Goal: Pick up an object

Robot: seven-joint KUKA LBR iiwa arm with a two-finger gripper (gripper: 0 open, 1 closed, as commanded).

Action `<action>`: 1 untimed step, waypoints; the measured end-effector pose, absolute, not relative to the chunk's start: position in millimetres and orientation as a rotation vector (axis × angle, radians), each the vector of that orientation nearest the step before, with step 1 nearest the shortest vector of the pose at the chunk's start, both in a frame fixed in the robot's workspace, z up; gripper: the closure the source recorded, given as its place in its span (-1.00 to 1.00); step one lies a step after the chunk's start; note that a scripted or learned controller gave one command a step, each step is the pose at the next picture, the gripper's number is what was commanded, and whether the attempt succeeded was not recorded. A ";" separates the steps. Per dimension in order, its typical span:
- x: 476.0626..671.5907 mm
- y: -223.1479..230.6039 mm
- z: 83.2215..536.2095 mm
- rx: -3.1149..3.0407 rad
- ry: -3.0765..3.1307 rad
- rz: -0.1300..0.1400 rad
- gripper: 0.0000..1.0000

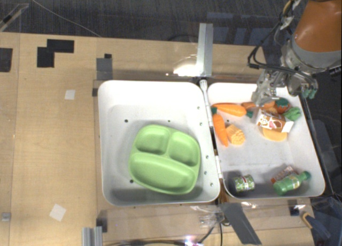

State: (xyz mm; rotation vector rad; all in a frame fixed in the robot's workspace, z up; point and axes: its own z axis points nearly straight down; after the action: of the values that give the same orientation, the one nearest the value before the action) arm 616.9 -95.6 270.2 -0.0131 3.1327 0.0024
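The likely target is the small cluster of toy food [275, 119] at the far end of the right bin [315, 154], a white-and-red packet with an orange wedge and green-topped pieces touching it. The end effector [271, 91] hangs directly over that cluster's far edge; whether it is spread or pressed together I cannot tell, and nothing visibly sits in it. So the pick appears not yet done: grasp and lift remain. Two carrots [224, 119] and a corn piece [235, 135] lie just beside the cluster. A green can [244, 183] and green bottle [291, 182] rest at the near end. The left bin [115, 111] holds a green divided plate [164, 158] on the table [48, 148].
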 end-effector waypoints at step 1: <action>671.0 -77.9 287.7 0.129 3.126 0.002 1.00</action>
State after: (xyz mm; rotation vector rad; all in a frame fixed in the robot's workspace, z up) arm 671.0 -77.9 287.7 0.1288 3.1260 0.0021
